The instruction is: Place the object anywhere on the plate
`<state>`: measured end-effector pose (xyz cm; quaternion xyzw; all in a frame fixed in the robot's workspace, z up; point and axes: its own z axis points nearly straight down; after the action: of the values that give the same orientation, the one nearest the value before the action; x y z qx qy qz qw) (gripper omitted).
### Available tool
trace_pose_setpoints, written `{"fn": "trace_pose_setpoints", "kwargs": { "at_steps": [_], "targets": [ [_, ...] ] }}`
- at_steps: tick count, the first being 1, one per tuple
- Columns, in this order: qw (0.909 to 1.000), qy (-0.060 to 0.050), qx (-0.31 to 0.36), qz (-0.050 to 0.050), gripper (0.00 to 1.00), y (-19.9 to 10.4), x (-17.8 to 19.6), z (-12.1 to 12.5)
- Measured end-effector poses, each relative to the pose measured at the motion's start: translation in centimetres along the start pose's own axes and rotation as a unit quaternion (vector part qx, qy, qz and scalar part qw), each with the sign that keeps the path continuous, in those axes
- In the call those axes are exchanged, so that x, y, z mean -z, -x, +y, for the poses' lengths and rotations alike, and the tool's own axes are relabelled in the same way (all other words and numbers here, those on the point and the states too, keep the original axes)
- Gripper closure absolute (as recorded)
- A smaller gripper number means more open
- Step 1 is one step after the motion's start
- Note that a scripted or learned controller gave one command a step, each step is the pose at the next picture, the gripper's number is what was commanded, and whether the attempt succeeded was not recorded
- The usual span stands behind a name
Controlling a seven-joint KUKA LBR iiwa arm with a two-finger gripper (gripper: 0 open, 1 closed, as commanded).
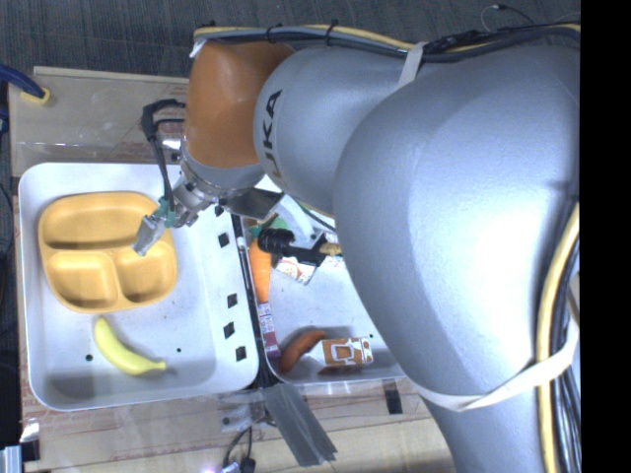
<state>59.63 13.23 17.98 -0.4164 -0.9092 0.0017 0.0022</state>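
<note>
The task's object cannot be identified with certainty. The nearest loose item to the plate is a yellow plastic banana (126,349), lying on the floor of the left white bin (59,382), in the lower left of the frame, just below the plate and apart from it. The yellow three-compartment plastic plate (89,254) sits in the same bin, at centre left.

The claw (151,233) hangs at the plate's right rim, over the boundary between its upper and lower right compartments. Whether it is parted or closed cannot be told, and no object is visible in it.

The grey arm with its orange band (222,106) fills the upper middle and right of the frame. Beneath it, the right white bin (325,377) holds an orange carrot-shaped toy (260,269), a brown sausage-shaped toy (299,346) and a small orange printed box (345,353). Both bins rest on a pale wooden counter (89,92).

Judged step: the claw is at the plate, either at release or before a pick. The next move likely calls for confirming that an object rests on the plate; if none does, descent onto a loose item such as the banana.
</note>
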Motion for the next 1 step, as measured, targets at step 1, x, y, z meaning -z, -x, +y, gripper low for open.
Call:
{"fn": "trace_pose_setpoints", "kwargs": {
  "at_steps": [1],
  "targets": [
    [1.0000, 0.000, 0.000, 0.000, 0.00, 0.00, 0.00, 0.00]
  ]
}}
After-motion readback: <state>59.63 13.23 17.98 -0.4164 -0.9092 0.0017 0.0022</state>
